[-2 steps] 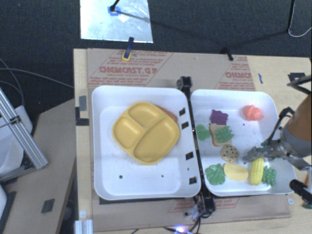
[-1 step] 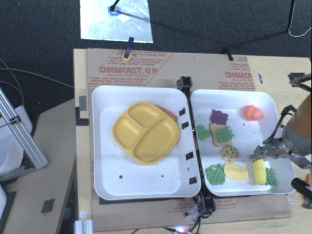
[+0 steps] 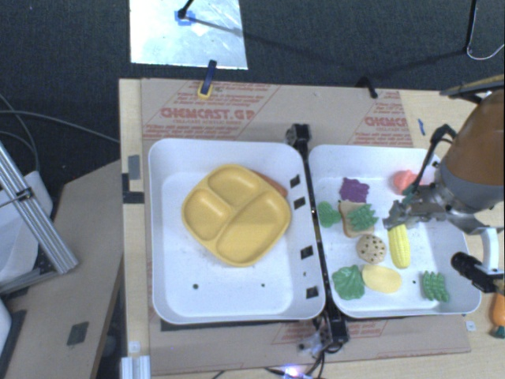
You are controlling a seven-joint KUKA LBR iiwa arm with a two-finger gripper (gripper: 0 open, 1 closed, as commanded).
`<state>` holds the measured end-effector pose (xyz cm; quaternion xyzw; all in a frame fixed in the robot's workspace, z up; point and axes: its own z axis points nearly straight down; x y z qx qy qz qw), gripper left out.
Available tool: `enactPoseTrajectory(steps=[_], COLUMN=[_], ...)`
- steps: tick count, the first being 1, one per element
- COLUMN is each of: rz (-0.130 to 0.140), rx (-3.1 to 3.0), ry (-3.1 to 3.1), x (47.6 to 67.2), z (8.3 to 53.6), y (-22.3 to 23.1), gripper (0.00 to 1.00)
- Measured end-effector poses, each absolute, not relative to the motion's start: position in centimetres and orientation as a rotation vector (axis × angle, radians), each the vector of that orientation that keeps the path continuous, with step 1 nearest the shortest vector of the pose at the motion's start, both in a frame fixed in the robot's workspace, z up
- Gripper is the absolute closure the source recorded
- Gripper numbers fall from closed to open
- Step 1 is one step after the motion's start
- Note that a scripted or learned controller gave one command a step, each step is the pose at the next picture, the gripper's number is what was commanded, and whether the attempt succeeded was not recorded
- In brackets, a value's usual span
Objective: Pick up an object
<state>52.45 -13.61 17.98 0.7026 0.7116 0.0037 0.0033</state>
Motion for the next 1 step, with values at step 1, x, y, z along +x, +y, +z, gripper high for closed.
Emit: enactPoseTrajectory(steps=[1], rz=[0.015], rx=[2.202], ry=[2.233], x=[52.68], z=[25.85], y=[-5.70], gripper=[1.00])
